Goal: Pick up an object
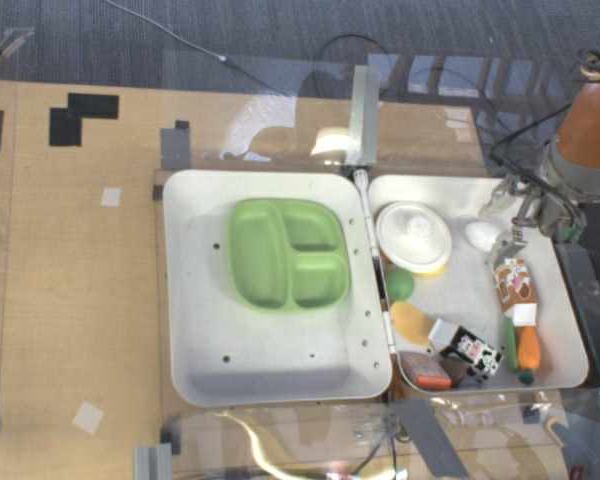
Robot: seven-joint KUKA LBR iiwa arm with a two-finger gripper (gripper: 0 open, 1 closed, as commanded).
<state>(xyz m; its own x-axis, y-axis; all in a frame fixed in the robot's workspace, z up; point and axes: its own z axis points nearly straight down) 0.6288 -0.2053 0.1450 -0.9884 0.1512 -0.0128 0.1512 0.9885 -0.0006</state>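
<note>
My gripper (515,230) hangs over the right bin's far right side, its fingers pointing down just above a brown sauce bottle (515,286) with a white cap. A small white egg-shaped object (481,234) lies just left of the gripper. The right bin (470,193) also holds a white lidded bowl (413,236) on a yellow base, a green ball (400,285), a yellow piece (411,322), a black-and-white patterned box (473,351), a carrot (528,349) and a red item (435,380). Nothing shows between the fingers.
The left bin (195,348) holds a green divided plate (288,254). A metal divider post (364,113) stands between the bins at the back. Cables (520,133) run behind the right bin near the arm.
</note>
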